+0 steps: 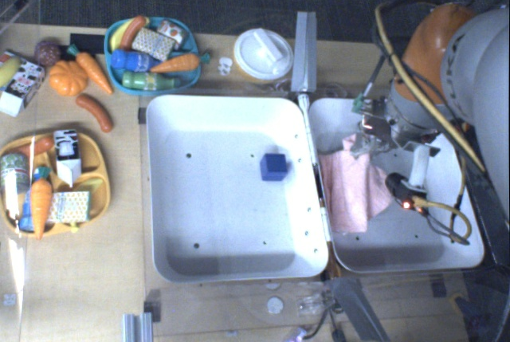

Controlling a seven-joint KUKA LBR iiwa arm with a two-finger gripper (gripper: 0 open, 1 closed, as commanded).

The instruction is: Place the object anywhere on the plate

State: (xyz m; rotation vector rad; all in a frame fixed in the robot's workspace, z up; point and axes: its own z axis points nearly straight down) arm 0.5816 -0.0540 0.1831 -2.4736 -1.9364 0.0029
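Looming largest at the right edge, the grey arm (478, 61) with its orange band (434, 33) is seen reaching down into the right bin (414, 253). Its pincer (374, 143) is lowered onto the top edge of a pink cloth (351, 189), which lies crumpled against the left side of that bin. Whether the pincer is open or closed cannot be told, since the wrist and cables hide it.

A small blue cube (274, 167) is seen alone in the left bin (231, 253), right of its centre and well apart from the pincer.

On the tabletop (80, 285), beyond the bins, a white lidded container (263, 53) is placed beside a blue bowl (187, 79) filled with toy food. To the far left, a yellow plate (100, 173) is loaded with toy carrots and small boxes. Between the two, a toy pumpkin (66, 77), a carrot (97, 72) and a sausage (94, 112) are scattered loose.
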